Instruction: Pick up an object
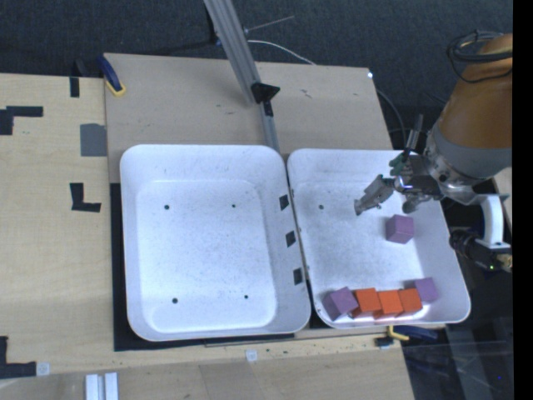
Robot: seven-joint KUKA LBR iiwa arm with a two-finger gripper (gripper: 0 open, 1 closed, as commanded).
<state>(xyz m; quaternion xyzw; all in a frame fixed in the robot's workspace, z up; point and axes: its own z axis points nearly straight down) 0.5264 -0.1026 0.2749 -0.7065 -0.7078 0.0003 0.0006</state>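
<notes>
My gripper (388, 205) hovers over the right bin (333, 169), toward its right side, open with its fingers spread and nothing between them. A purple block (400, 228) lies on the bin floor just below and to the right of the fingers, apart from them. Along the bin's front wall sits a row of blocks: a purple one (339, 302), orange ones (367, 301) (409, 300), and a smaller purple one (426, 289) at the right end.
The left bin (133, 223) adjoins the right bin, with black clips (291, 238) along the shared rim. A slanted metal pole (237, 44) rises behind the bins. The arm's grey and orange body (475, 115) overhangs the right bin's right edge.
</notes>
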